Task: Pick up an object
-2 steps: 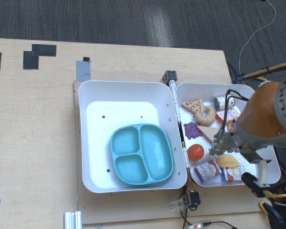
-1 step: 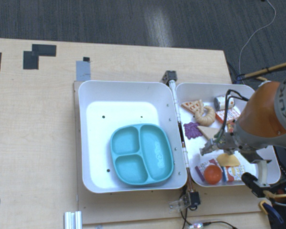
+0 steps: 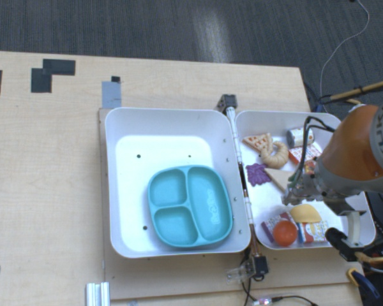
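Risk first: we judge the likeliest failure here to be a crowded grasp, since the right bin (image 3: 255,225) holds its toys packed near one another, and a descent among them could nudge a neighbour aside, catch two pieces at once, or close on nothing. The tool (image 3: 298,195) hangs low over the middle of that bin, beneath the orange-banded wrist; we cannot tell from this slant whether it is released or clenched, and we see nothing held in it. Contents of the right bin, as we read them: a pizza slice (image 3: 258,141) at the far left corner, a tan croissant-like piece (image 3: 276,157) just beside it, a purple bunch (image 3: 258,174) near the dividing wall, a pale wedge (image 3: 280,180) touching or nearly touching the purple one, a yellow piece (image 3: 307,213) just under the tool, a red tomato (image 3: 284,233) at the near edge, and small cartons partly hidden by the arm. Any of these could serve as the object. Contents of the left bin (image 3: 112,171): one blue three-compartment tray (image 3: 190,205), lying flat, nothing in its compartments. Both bins sit side by side on the counter (image 3: 45,190).
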`<state>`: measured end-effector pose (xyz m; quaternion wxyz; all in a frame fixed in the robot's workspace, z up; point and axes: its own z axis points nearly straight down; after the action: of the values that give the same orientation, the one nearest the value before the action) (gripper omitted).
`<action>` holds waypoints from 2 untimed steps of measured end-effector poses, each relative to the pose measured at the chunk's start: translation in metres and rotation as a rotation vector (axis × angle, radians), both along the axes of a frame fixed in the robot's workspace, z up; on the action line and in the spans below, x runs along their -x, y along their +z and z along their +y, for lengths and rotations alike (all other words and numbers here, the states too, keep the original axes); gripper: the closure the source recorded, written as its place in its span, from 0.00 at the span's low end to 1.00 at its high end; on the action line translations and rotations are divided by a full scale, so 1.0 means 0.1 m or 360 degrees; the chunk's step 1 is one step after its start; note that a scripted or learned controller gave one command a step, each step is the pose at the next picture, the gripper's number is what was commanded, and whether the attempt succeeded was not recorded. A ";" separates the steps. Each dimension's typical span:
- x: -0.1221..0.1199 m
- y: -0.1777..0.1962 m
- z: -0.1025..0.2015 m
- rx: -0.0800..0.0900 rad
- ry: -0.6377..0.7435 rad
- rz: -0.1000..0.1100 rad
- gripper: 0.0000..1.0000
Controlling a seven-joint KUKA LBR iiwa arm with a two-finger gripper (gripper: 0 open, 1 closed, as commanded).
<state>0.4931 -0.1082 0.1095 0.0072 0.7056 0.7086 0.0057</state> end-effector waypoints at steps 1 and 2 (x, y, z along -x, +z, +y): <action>-0.63 0.76 0.52 -0.0004 0.0002 0.0022 1.00; -0.63 0.75 0.51 -0.0003 0.0001 0.0025 0.00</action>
<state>0.5557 -0.0570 0.1847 0.0009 0.7054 0.7088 0.0010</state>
